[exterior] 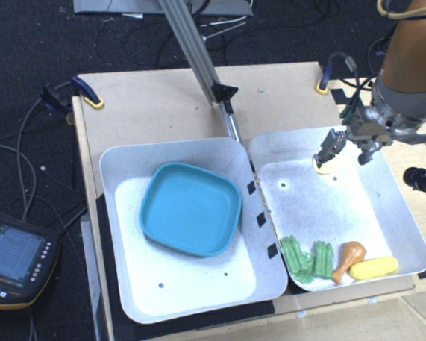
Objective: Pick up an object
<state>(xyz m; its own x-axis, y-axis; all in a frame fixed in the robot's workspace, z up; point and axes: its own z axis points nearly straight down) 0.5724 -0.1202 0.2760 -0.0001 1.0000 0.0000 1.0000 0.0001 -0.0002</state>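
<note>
Occupying the left bin [136, 301]: one blue square plate [191, 208], lying flat near the middle. Right bin [396, 208], front edge, left to right: two green pieces [308, 258] side by side, an orange-brown drumstick-shaped toy [348, 257] and a yellow oblong piece [373, 267] just beside it, all well apart from the arm. Gripper [348, 150] sits over the right bin's far corner, fingers spread open with nothing between them, one fingertip [328, 150] just above a small pale-yellow patch [322, 166] on the bin floor.
</note>
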